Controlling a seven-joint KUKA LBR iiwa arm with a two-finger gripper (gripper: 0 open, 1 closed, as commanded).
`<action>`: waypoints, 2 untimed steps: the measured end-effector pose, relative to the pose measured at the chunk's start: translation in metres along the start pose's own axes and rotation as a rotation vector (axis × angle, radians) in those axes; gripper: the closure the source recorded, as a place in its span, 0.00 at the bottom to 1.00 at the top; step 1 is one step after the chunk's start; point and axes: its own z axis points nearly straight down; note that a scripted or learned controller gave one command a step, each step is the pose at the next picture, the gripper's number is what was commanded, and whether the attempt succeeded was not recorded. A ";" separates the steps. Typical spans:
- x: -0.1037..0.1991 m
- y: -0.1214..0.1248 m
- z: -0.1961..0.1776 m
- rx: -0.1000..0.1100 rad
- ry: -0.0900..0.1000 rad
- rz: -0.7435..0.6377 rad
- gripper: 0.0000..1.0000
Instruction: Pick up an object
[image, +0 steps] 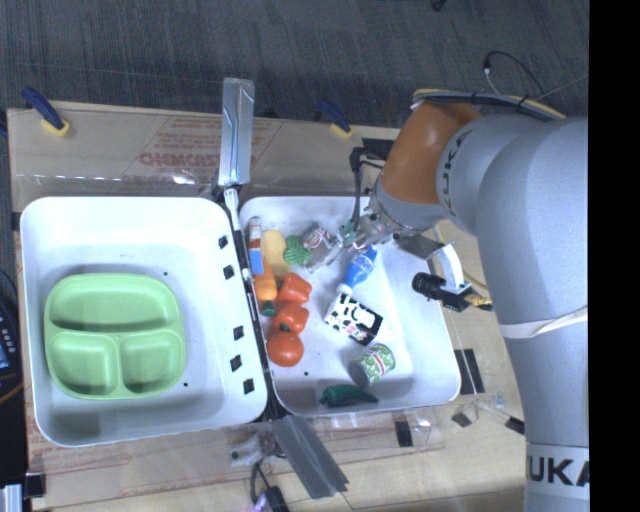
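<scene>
The grey arm (500, 190) reaches in from the right with its orange band (425, 150) above the wrist, and its jaws (358, 236) hang low over the upper middle of the right-hand bin (440, 360). How far apart they stand cannot be told, since the wrist hides them from above, and nothing can be seen gripped between them. Just below the jaws, touching or nearly so, lies a small blue bottle (360, 265), tilted. Just to their left sits a crumpled clear-and-silver wrapper (318, 241), and beyond that a green leafy toy (296, 252), a yellow piece (273, 245) and a thin upright tube with a red cap (254, 245) against the bin's left wall. Lower left of the jaws runs a column of toy produce: an orange piece (265, 289), two red peppers (293, 288) (291, 318) and a red tomato (285, 348). Below the jaws, past the bottle, lies a black-and-white patterned box (352, 317); farther down is a small green-labelled can (377, 363), and nearest the bin's bottom edge a dark green pepper (348, 396). Well away to the left, the other white bin (60, 420) holds a pale green divided tray (115, 335). Both bins rest on a worktop (150, 470) of light wood.
</scene>
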 end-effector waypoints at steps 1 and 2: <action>0.002 -0.001 -0.006 0.006 0.005 -0.004 1.00; 0.029 0.024 0.011 0.033 0.011 0.434 1.00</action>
